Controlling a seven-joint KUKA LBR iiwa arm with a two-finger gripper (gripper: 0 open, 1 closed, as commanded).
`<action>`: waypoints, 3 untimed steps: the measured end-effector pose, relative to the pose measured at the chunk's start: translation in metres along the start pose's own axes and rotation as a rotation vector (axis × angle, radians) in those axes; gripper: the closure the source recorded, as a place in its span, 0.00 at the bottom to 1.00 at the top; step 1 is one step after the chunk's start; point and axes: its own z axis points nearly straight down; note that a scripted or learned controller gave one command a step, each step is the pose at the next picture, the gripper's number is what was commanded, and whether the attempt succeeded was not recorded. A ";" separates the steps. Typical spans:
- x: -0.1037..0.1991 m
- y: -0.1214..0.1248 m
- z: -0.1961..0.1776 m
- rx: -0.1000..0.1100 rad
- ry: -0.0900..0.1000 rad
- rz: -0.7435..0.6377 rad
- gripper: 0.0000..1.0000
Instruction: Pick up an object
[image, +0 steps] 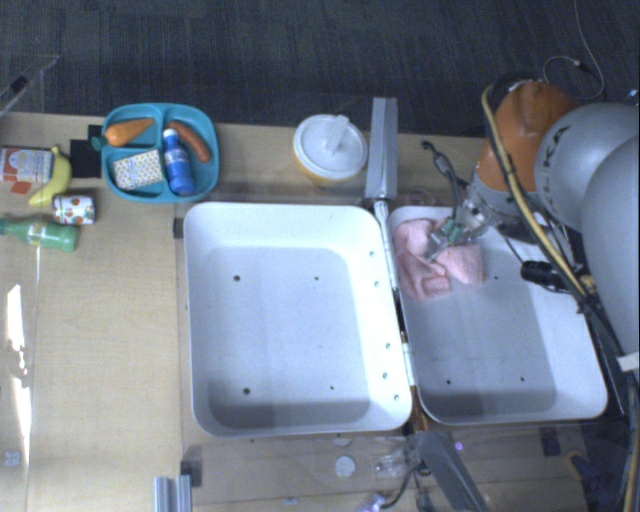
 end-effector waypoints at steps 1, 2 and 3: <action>0.000 0.000 0.000 0.000 0.000 0.000 0.00; 0.000 0.001 -0.011 -0.001 -0.001 0.000 1.00; -0.007 -0.005 -0.075 -0.002 0.005 -0.134 1.00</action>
